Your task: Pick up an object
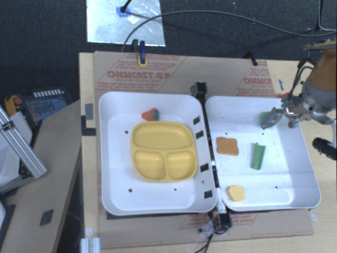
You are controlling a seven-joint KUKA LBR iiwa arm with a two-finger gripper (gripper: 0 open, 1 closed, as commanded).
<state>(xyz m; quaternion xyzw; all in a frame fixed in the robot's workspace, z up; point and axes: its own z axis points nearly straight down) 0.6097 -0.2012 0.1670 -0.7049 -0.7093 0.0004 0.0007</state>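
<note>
Table (174,67): carries 2 shallow white bins side by side, joined along a black centre seam, so items can pass from one to the other.

Left bin (113,194): holds a yellow 3-compartment tray (162,151) lying flat near its centre, and a small orange-and-green toy (150,114) just beside the tray's far edge.

Right bin (300,188): holds 3 loose items, well apart from each other, which leaves room around each for a grasp from above.

Arm (321,83): grey, orange band above the wrist, reaching in from the right over the far right part of the right bin.

Pincer (271,119): low over the bin's far area, pointing left; whether wide or narrow, cannot tell. Nothing is seen between it.

Green stick (257,156): likely nearest target; slim, elongated, lying flat, just below the pincer.

Brown slice (227,146): flat, toast-like, near the seam.

Yellow piece (236,193): small, rounded, at the near-left corner.
</note>
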